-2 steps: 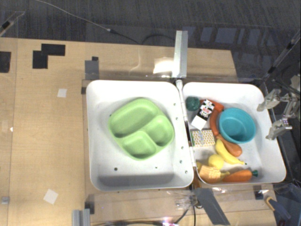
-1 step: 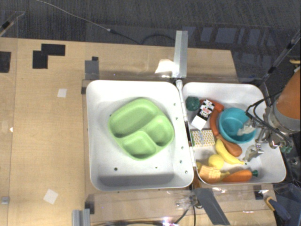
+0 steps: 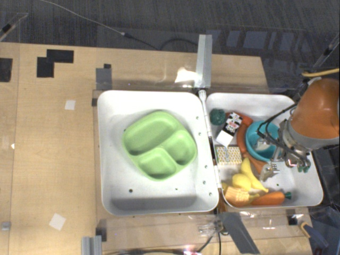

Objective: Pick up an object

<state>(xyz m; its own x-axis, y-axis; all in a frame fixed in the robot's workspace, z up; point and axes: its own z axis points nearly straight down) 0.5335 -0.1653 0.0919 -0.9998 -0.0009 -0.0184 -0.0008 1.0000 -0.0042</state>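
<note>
Hiding part of the blue bowl (image 3: 258, 142): the arm (image 3: 317, 113).

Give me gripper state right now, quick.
Gripper: cannot be told; it sits low in the right bin, just above the banana, with nothing visibly held.

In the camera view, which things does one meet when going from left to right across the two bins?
Green divided plate → dark teal object → banana → blue bowl → end effector.
</note>
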